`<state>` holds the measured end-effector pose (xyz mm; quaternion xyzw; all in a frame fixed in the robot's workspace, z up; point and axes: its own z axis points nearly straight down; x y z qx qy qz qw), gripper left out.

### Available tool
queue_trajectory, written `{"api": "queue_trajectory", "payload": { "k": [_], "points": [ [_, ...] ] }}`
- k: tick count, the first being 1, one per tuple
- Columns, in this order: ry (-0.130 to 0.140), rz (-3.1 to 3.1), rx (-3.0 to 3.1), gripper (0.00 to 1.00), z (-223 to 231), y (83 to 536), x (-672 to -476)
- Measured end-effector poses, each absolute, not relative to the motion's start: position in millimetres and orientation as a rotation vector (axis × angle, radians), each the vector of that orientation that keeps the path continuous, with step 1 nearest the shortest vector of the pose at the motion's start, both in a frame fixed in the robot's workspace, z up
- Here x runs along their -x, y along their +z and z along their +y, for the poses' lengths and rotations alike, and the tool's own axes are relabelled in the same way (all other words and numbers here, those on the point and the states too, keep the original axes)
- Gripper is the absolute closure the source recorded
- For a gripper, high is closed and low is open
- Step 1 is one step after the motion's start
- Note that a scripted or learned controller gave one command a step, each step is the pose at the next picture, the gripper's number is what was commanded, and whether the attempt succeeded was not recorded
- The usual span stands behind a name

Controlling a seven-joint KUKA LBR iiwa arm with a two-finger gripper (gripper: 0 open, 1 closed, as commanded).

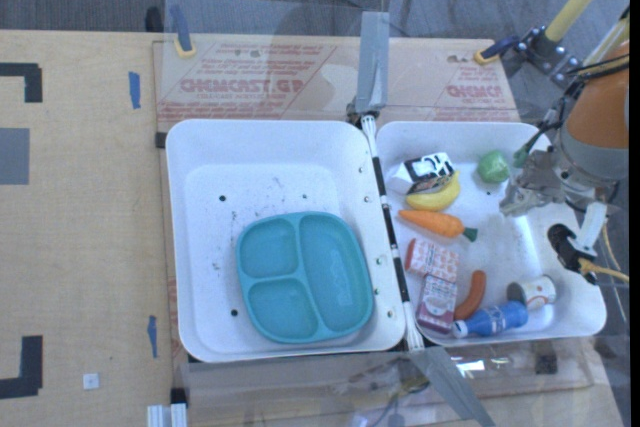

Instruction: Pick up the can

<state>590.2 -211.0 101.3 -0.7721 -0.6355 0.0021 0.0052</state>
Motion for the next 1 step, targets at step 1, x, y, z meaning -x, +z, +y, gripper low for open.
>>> {"api": "queue_trajectory", "payload": {
  "k": [1],
  "points": [
    [0.005, -1.990, 2.414, 0.00, -209.8, 101.2, -590.4]
  ]
}}
